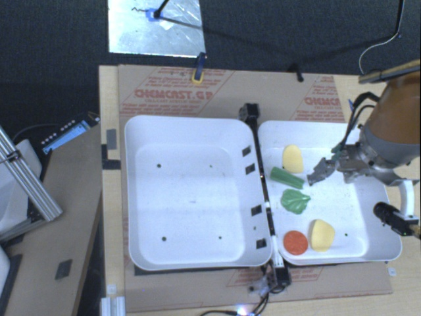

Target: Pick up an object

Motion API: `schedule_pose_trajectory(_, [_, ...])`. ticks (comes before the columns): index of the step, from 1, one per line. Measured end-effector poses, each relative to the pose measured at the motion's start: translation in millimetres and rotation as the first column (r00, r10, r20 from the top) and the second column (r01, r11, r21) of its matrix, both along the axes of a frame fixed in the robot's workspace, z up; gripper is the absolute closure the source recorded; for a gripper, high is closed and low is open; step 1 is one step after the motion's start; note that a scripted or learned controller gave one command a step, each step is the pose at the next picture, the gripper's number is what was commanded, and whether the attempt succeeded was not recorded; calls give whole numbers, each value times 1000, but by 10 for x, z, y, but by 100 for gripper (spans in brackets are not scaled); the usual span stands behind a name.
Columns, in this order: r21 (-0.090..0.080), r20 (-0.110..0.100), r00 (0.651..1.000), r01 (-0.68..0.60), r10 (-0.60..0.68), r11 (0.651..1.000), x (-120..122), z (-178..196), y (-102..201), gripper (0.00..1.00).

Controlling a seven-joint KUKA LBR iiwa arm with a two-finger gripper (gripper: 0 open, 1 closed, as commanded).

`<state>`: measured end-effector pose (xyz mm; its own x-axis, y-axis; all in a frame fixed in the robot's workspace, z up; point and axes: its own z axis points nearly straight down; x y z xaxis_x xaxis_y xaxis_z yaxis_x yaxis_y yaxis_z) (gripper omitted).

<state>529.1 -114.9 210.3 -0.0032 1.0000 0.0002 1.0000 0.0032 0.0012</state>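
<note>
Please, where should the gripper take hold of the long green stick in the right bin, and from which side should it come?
Probably at its middle, coming straight down from above. The green stick lies flat in the right bin, slanting down to the right, so the fingers should close across its narrow width. Its lower end lies close to the green leaf, so the middle offers more room. The gripper is just to its right.

from my screen i see the arm as a thick rounded body, grey below and with a wide orange band above. thin dark cables run along its side near the wrist. the gripper is small, made of grey metal, with darker parts at the tip.
</note>
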Motion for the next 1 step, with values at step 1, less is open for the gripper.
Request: schedule_pose_trajectory(1, [2,-6,1000,3,-3,1000,-447,-1313,239,0])
